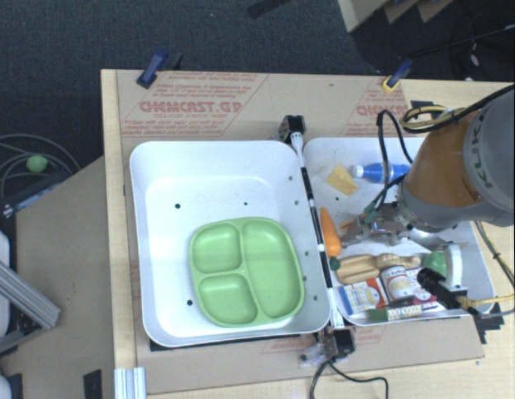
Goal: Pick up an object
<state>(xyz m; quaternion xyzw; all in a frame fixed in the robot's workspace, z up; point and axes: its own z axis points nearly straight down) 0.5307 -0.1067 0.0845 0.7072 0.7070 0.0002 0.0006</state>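
In the right bin (pixel 482 283) the objects lie crowded at 6 o'clock: a flat packet (pixel 367 295), a small can (pixel 400 284) and a bread roll (pixel 359 267), with a carrot (pixel 330 233) along the left wall. The gripper (pixel 380 221) hangs above them; its opening I cannot tell. At 12 o'clock, cheese (pixel 341 180) and a blue bottle (pixel 380 172) have more free room. The left bin (pixel 158 223) holds a green plate (pixel 244 270).

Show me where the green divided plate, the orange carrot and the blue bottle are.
green divided plate (pixel 244 270), camera view, the ridge where its compartments meet.
orange carrot (pixel 330 235), camera view, the middle of its body.
blue bottle (pixel 384 172), camera view, its blue body.
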